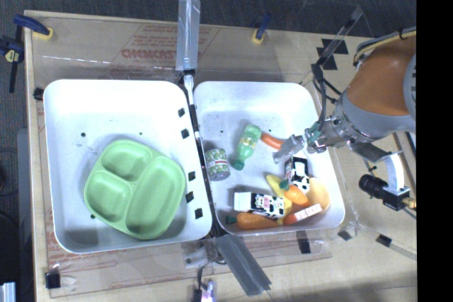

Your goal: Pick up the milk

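Note:
A white milk carton (pixel 260 204) with black cow patches lies on its side near the front of the right bin (pixel 212 99). A second cow-patterned carton (pixel 300 174) stands just right of it, among yellow and orange toy foods. My gripper (pixel 291 146) hangs over the right part of this bin, just above and slightly left of the second carton. It sits beside the orange end of a carrot (pixel 271 140). Nothing is visibly held in it.
A green bottle (pixel 246 145) and a small can (pixel 218 163) lie in the right bin's middle. A banana (pixel 277 185) and another carrot (pixel 257 221) crowd the cartons at the front. The left bin (pixel 64 102) holds a green divided plate (pixel 136 186).

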### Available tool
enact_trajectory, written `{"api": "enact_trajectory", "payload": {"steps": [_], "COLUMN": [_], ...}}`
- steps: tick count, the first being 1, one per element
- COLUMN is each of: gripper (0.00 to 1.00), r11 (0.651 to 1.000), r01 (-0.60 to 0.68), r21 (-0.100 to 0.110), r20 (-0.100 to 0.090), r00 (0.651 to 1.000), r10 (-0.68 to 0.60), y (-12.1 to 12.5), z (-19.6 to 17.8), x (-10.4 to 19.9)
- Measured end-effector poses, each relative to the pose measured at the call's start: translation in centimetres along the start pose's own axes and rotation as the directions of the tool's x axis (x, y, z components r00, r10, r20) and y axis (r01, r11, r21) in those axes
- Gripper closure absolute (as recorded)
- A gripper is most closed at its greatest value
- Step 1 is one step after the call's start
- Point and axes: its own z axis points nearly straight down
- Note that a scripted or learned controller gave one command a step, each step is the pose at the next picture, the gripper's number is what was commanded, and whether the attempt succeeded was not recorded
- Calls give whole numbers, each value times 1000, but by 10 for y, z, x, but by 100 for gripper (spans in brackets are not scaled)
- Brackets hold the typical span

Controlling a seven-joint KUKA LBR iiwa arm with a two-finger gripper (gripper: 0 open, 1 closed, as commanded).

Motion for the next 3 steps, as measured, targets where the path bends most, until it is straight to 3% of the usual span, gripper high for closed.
{"api": "enact_trajectory", "payload": {"steps": [1,2,3], "gripper": [0,0,0], "r11": [1000,1000,998], "r01": [3,24,59], "r21": [0,0,3], "r20": [-2,-2,-3], "r00": [1000,1000,998], "r10": [-3,-24,-59], "y": [-1,17,20], "z": [-31,-43,-6], "x": [0,-3,-2]}}
